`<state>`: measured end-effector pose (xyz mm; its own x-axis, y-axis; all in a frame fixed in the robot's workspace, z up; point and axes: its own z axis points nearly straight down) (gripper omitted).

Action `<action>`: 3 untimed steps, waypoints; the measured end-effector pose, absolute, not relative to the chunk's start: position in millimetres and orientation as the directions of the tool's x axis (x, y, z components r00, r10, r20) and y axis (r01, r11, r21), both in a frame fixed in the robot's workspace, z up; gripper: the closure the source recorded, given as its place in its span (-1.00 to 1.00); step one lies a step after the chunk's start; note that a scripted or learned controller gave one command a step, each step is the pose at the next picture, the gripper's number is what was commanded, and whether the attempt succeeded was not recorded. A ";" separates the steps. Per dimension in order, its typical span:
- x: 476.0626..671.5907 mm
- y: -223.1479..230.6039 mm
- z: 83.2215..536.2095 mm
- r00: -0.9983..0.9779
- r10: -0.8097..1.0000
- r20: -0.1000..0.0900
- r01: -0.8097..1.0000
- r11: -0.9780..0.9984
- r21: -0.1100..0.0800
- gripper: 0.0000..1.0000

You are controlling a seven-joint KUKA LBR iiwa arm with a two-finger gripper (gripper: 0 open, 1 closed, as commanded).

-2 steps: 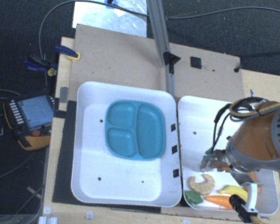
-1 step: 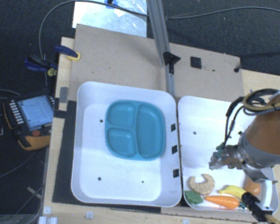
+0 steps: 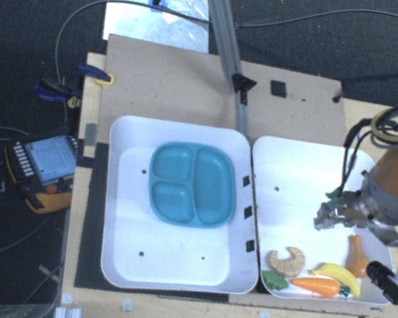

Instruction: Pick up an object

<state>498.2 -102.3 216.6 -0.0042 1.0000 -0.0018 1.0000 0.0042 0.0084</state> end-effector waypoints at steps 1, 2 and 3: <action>499.8 -102.5 250.0 -0.005 1.000 -0.001 1.000 0.005 0.006 1.00; 499.3 -58.6 250.8 -0.009 1.000 0.001 1.000 0.009 0.003 1.00; 501.5 -7.8 256.1 -0.010 1.000 0.001 1.000 0.010 0.002 1.00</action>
